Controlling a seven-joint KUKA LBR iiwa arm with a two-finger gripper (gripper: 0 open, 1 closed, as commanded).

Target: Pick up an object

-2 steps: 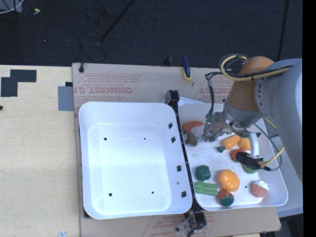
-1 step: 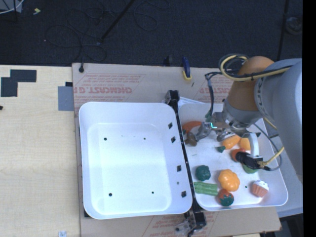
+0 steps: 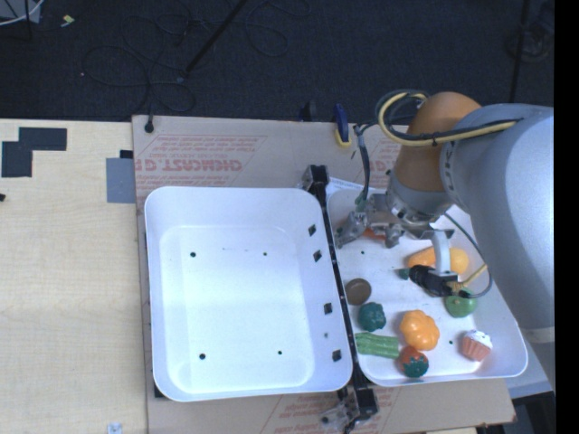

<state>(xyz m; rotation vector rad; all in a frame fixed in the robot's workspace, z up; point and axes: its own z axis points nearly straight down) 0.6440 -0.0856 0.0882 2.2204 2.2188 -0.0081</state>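
You've got the gripper (image 3: 371, 227) low in the right bin's (image 3: 507, 355) upper left corner; can't tell its state. Orange pepper (image 3: 420, 329), green broccoli (image 3: 371, 316) and cupcake (image 3: 476, 344) lie near the front.

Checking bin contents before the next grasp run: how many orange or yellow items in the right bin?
2. An orange pepper-like toy sits near the front, beside the green stick. A yellow-orange toy lies further back, under the arm, which may hide more.

The light wood-grain worktop (image 3: 63, 315) carries a flat brown cardboard sheet with red printed lettering (image 3: 217, 156). Two shallow white plastic bins rest side by side on the sheet: left bin (image 3: 163, 208), right bin (image 3: 507, 355).
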